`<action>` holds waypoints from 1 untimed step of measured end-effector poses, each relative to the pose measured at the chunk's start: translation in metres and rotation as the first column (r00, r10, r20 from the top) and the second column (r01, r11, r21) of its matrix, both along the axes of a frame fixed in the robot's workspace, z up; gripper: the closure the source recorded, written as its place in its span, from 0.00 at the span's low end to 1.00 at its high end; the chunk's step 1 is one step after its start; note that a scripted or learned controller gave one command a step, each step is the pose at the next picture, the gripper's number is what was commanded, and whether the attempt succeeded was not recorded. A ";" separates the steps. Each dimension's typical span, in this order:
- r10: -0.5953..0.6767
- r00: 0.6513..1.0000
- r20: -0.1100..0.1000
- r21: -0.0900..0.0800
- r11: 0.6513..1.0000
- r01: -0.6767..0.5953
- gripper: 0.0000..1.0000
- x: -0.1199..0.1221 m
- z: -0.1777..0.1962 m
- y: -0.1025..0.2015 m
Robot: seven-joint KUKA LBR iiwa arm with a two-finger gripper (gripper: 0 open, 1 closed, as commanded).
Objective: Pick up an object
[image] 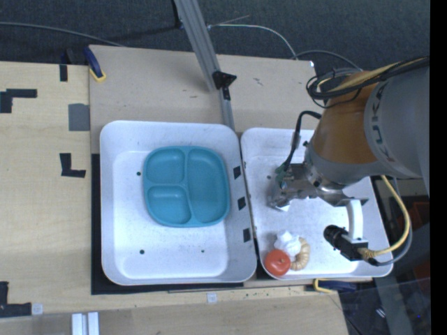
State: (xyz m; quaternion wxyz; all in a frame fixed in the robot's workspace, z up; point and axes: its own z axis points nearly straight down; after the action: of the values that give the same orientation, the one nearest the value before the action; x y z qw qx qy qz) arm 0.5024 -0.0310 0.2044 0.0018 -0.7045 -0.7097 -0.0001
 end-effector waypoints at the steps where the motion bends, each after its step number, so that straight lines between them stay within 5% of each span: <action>1: 0.000 1.000 0.001 -0.001 1.000 0.000 1.00 0.015 0.004 0.048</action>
State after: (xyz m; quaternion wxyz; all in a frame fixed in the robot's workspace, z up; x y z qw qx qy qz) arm 0.5172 0.0172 0.2080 0.0012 -0.7046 -0.7096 0.0000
